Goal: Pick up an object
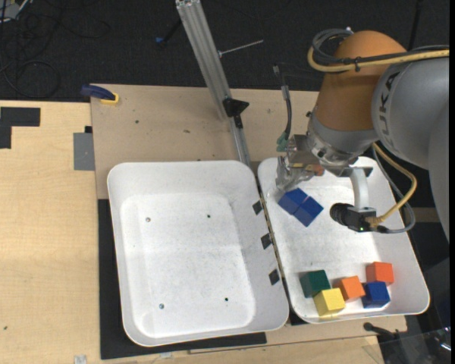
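- Pincer [291, 174] down in the right bin [409, 279], near its far left corner, hanging off the grey arm [409, 105] with the orange band [356, 82].
- Whether spread or pressed together — cannot tell, metal parts there too small and cluttered to read.
- Nothing visibly pinched between its tips.
- Blue block [300, 206] just beside and below the pincer in the picture — toward the near side of the bin and slightly to the right; touching or a hair apart, cannot tell.
- Block lying flat, turned diagonally to the bin walls, long axis running from upper left to lower right.
- Judged nearest candidate for the pick: a short shift toward the near edge, then straight down, likely enough to straddle it.
- Diagonal lie probably calling for a wrist turn, so as to close across the narrow sides rather than the corners.
- Other candidates clustered well apart, at the near right corner of the same bin: green block [314, 282], yellow block [330, 301], orange block [352, 287], red block [380, 272], small blue block [376, 293] — packed close, harder to single out.
- Left bin [129, 180] side by side with the right one on the surface [38, 226], bearing nothing to pick.
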